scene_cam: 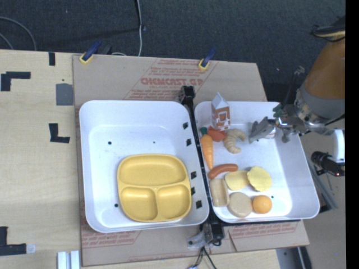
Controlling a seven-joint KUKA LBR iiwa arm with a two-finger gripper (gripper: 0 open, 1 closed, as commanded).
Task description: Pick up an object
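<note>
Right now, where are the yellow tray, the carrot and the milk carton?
Yellow tray (pixel 153 172): camera view, on its large top compartment.
Carrot (pixel 207 151): camera view, mid-length of its orange body.
Milk carton (pixel 221 115): camera view, its front face.

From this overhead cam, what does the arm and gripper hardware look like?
The arm enters from the right: a rounded grey body with an orange band above the wrist. At its end sits the gripper, dull grey metal with angular, pointed fingers on a cluttered wrist block of small brackets. A white part with a black fitting sits just below the arm. No markings are legible.
</note>
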